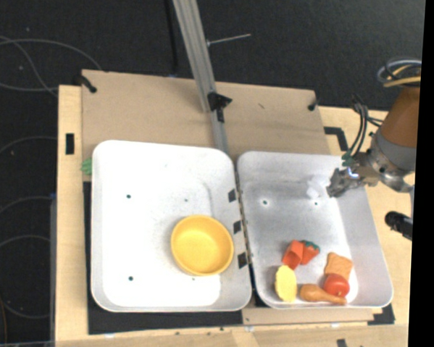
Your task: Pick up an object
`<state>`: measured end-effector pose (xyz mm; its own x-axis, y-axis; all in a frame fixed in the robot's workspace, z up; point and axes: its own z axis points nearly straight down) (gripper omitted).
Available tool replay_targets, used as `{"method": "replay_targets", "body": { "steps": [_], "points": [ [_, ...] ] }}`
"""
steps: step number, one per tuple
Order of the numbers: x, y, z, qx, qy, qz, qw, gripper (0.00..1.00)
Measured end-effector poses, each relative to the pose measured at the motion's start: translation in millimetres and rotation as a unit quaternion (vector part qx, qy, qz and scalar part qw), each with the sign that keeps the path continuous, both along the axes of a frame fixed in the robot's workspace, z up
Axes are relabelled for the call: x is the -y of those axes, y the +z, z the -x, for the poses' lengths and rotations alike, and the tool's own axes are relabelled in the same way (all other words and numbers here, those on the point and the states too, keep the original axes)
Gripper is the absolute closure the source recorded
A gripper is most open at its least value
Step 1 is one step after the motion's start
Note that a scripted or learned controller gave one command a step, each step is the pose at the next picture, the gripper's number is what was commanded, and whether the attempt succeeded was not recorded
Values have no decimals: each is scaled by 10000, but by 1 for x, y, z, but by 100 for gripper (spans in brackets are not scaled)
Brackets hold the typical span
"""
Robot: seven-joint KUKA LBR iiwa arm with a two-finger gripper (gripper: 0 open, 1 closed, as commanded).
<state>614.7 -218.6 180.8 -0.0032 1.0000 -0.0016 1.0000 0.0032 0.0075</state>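
The candidate objects lay clustered in the near corner of the right bin (360, 213): an orange-red piece (300, 252), a yellow piece (286, 284) just nearside of it, a tan block (338, 265) touching a red ball (336, 285), and a long orange piece (318, 293) along the bin's near wall. The gripper (339, 181) hung over the far right part of that bin, well apart from the cluster; whether it was open could not be told, and nothing showed in it. Judged step: approach. The next move called for travel toward the cluster, then descent onto one piece. A yellow bowl (202, 244) sat in the left bin (130, 172).
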Motion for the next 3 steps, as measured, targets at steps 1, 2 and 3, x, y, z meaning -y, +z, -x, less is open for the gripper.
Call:
{"method": "replay_targets", "body": {
  "steps": [1, 2, 3],
  "points": [
    [-5, 60, -5, -7, 6, 2, 10000, 100],
    [-4, 82, -6, -27, 13, -7, 10000, 100],
    [-49, 86, -6, -29, 17, -11, 10000, 100]
  ]
}}
